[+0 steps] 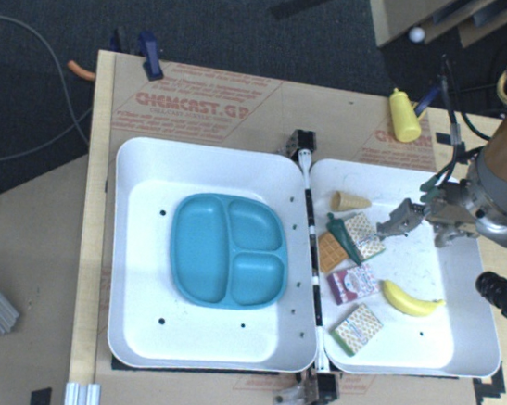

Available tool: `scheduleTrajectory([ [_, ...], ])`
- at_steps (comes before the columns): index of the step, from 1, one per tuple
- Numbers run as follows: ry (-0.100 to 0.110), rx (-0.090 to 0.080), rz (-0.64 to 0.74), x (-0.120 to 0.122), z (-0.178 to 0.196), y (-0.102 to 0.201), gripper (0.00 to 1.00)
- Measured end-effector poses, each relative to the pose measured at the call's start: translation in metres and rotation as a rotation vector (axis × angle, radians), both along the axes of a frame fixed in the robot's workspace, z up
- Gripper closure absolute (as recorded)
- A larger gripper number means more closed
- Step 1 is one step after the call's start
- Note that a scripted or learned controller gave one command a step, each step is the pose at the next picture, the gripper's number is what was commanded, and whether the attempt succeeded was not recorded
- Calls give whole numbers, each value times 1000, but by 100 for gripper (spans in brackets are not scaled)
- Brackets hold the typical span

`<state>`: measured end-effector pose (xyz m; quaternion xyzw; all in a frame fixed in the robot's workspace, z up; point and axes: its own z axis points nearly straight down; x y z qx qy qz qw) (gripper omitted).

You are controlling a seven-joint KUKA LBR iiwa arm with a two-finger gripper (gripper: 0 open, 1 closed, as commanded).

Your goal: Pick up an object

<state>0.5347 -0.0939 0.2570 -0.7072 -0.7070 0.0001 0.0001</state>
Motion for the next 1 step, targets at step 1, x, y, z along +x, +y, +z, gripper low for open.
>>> scheduleTrajectory([
  [1,-5,-3,-1,-20,-170,-53,0],
])
